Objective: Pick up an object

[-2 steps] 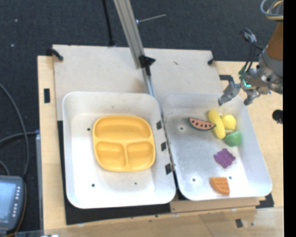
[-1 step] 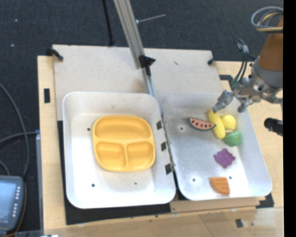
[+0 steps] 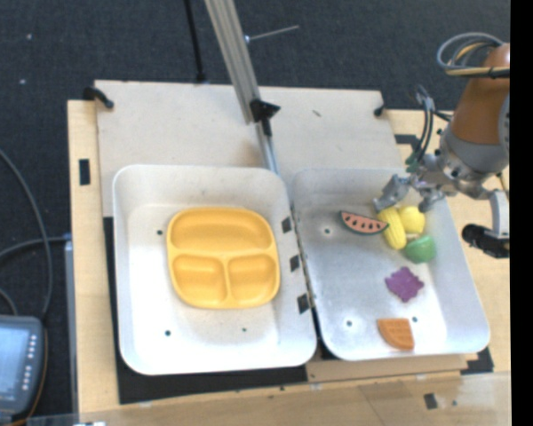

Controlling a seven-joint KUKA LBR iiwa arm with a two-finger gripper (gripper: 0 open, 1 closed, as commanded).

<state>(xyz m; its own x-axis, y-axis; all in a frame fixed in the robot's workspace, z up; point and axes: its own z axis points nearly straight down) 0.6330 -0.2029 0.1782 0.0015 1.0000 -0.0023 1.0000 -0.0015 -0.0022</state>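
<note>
The right bin (image 3: 338, 264) holds a watermelon slice (image 3: 362, 223), a yellow toy fruit (image 3: 401, 224), a green round piece (image 3: 419, 249), a purple piece (image 3: 404, 283) and an orange piece (image 3: 396, 333). My gripper (image 3: 412, 193) hangs over the bin's upper right part, its fingers spread just above the yellow fruit. Nothing sits between the fingers. The watermelon slice lies just left of the gripper.
The left bin (image 3: 142, 327) holds a yellow divided plate (image 3: 222, 256). A slanted metal post (image 3: 235, 47) rises behind the bins. A monitor (image 3: 9, 362) sits at the lower left, off the bench. The arm's wrist (image 3: 475, 122) enters from the right.
</note>
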